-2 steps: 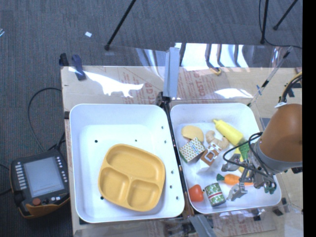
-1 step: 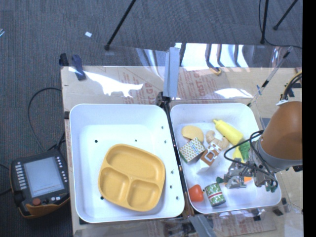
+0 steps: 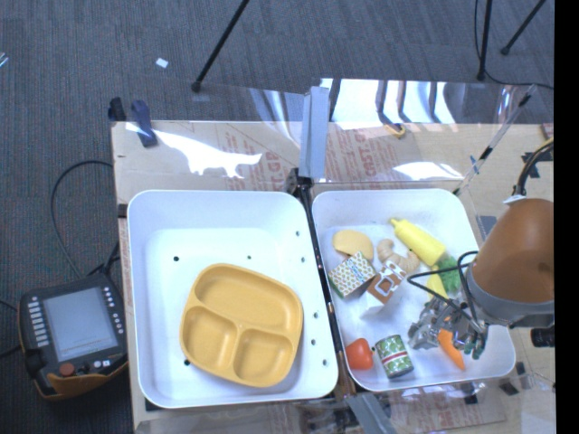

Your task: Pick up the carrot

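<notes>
Carrot: the carrot (image 3: 451, 348) lay in the near right corner of the right bin (image 3: 409, 202), tilted
Fingers: the fingers (image 3: 432, 331) stood just left of the carrot, seemingly touching; whether they were released or clenched I cannot tell
Neighbours: a small can (image 3: 393, 355) and a tomato (image 3: 359, 353) lay further left

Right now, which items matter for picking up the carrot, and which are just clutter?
Job items:
carrot, near the right bin's front right corner
gripper, right over the carrot

Lying about:
yellow tray in the left bin
tomato
small can
corn cob
patterned block
</notes>
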Robot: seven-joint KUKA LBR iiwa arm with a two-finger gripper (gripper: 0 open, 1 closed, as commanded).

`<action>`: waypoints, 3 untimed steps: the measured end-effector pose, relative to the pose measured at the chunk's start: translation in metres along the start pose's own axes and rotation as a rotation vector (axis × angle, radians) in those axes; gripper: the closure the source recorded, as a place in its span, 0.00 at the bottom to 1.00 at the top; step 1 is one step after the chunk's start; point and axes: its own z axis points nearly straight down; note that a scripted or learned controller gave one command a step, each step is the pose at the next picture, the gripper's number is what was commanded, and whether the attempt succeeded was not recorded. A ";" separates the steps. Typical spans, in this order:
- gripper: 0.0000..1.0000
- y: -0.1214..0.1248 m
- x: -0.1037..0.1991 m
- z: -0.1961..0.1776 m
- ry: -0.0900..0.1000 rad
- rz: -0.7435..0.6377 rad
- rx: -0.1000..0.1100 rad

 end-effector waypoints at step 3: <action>1.00 0.040 0.020 -0.044 -0.004 0.068 -0.001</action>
